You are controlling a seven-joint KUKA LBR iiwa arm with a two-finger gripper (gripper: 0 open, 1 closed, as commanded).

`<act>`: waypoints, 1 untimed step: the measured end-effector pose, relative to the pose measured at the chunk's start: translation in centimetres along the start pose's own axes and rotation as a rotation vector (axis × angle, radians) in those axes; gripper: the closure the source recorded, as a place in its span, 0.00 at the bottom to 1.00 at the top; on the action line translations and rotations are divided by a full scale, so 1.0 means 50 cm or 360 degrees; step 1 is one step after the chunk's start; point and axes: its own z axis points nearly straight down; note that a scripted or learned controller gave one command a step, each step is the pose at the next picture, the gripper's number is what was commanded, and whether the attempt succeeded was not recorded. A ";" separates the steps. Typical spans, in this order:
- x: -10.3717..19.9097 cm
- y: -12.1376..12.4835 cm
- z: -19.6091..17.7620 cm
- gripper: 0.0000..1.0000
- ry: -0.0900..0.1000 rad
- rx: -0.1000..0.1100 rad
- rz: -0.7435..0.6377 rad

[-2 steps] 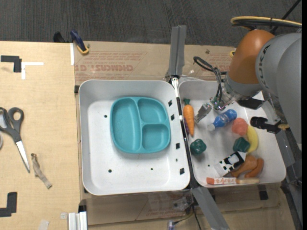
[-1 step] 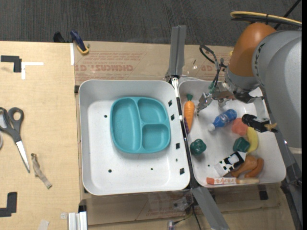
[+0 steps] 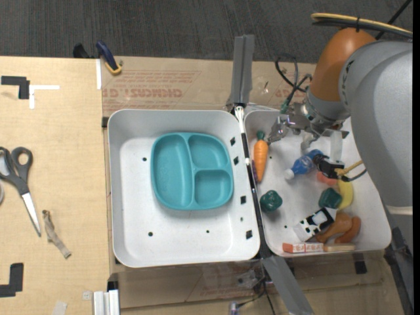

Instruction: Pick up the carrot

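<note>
The grey arm (image 3: 380, 104) with its orange band is reaching in over the right bin (image 3: 375, 231), covering much of that bin's far and right side. The left bin (image 3: 125, 195) is sitting just beside the right bin, the two rims touching along a shared edge, and it is holding a teal divided plate (image 3: 192, 170) lying flat a little toward its far half. The gripper (image 3: 308, 128) is hanging over the far part of the right bin, near that bin's far wall; whether its fingers are apart or together I cannot tell, since the metal parts there are blurring into one another. The carrot (image 3: 260, 157) is lying in the right bin against its left wall, green top pointing to the far side and orange tip pointing to the near side; it is lying apart from the gripper. In the same bin, a dark green round object (image 3: 270, 201) is resting just on the near side of the carrot, a small blue and white bottle-like item (image 3: 303, 165) is lying near the bin's middle, and a cluster of small toys, yellow, orange, brown and black-and-white, is crowding the bin's near right corner. A pair of scissors (image 3: 20, 182) is lying on the bench well to the left of the left bin.
</note>
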 end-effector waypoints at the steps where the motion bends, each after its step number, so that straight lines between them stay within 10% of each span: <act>1: 0.010 -0.045 0.003 0.00 -0.0001 0.0005 0.0156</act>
